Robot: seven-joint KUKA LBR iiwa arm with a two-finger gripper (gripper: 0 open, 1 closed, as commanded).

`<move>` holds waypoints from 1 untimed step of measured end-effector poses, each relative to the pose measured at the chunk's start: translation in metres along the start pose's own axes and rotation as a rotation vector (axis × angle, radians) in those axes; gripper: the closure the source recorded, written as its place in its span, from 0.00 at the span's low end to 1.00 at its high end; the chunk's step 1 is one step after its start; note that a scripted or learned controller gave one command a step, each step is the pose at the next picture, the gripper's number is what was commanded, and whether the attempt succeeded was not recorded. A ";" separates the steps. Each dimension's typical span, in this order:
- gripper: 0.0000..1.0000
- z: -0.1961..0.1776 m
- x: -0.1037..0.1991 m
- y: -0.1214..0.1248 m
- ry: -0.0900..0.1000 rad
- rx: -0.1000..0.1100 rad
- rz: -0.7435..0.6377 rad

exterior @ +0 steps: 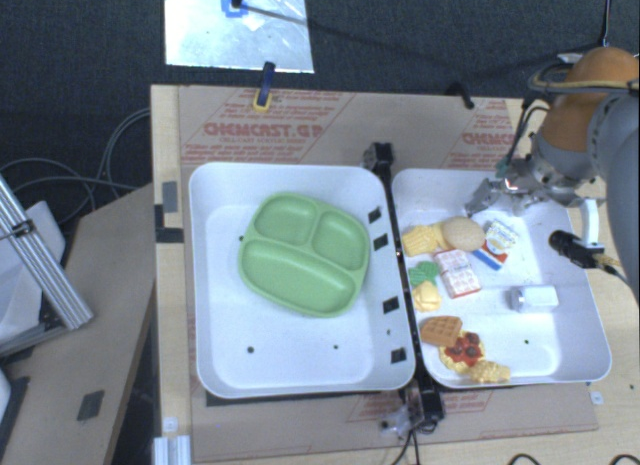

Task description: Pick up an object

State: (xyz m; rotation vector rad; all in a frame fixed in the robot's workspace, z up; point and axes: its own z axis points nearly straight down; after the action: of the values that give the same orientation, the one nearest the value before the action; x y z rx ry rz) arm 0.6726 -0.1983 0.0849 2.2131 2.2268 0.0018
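Green divided plate [305, 253] fills the left bin [215, 283], far left of the jaws. Toy foods crowd the right bin [580, 343]; the round bun [462, 232] sits just below-left of the gripper [497, 193], likely the target. Jaw opening: cannot tell.

You are looking at a robotics lab bench: two white bins [300, 373] sit on a printed board [300, 128], loose cables [110, 153] trail over dark carpet [80, 43], an aluminium frame rail [40, 263] stands left, and what seems a foil sheet [235, 13] lies beyond.
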 end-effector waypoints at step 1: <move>1.00 -0.012 0.000 0.001 -0.002 -0.005 -0.002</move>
State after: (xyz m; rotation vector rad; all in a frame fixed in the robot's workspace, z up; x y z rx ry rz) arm 0.6740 -0.1986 0.0974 2.2070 2.2259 0.0041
